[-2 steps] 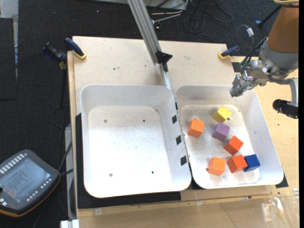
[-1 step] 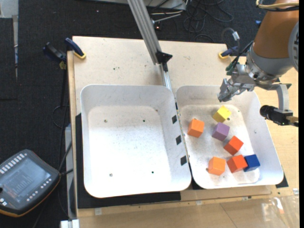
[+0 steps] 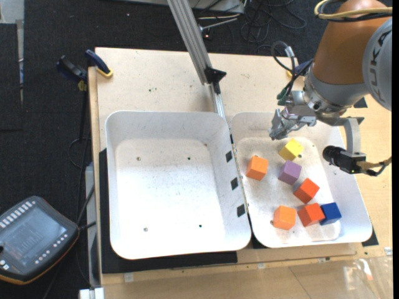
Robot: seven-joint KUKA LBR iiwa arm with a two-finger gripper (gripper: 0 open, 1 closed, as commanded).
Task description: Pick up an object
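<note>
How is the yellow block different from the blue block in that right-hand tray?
The yellow block lies at the far end of the right bin, just below the gripper; the blue block lies near the front edge, away from it. The yellow block has open floor around it, apart from the purple block; the blue block is pressed against a red-orange block. Both are small cubes of similar size.

Six blocks (image 3: 290,173) in right bin (image 3: 355,226)
</note>
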